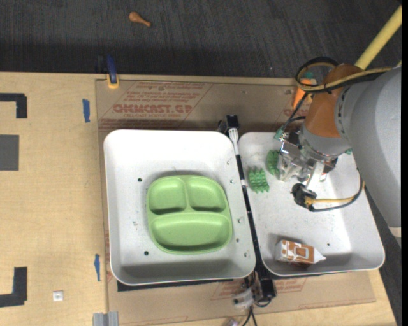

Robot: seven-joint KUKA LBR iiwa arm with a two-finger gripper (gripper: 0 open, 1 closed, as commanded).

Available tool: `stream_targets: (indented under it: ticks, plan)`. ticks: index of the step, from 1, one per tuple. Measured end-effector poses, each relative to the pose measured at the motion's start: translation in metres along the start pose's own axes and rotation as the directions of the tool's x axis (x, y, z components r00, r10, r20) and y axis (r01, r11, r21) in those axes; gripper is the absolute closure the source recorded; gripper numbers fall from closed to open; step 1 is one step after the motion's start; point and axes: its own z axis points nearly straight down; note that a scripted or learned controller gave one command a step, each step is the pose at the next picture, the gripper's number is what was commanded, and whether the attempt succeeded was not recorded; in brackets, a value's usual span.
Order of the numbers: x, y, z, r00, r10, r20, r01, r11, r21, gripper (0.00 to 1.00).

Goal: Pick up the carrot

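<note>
Camera view: the fingers (pixel 288 169) hang over the right bin (pixel 357 255); open or closed, I cannot tell. What looks like the carrot (pixel 139 19) lies well apart from them, on the dark floor (pixel 255 32).

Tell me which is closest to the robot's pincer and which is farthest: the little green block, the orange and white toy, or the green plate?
From the pincer, in the camera view:
1. Little green block, just to its left in the right bin.
2. Orange and white toy, below it near that bin's front edge.
3. Green plate, farthest, in the left bin.
</note>
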Motion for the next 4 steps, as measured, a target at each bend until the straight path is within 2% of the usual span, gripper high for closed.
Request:
stream_targets:
  ticks: [1, 2, 3, 4]
  plan:
    - [0.000, -0.009, -0.026, 0.987, 0.163, 0.002, -0.163, 0.987, 0.006, 1.00]
    - [0.076, -0.019, -0.094, 0.997, 0.080, 0.000, -0.080, 0.997, 0.007, 1.00]
    - [0.075, -0.019, -0.094, 0.997, 0.081, 0.002, -0.081, 0.997, 0.007, 0.00]
    - [0.022, -0.047, -0.094, 0.960, -0.281, -0.001, 0.281, 0.960, 0.009, 0.00]
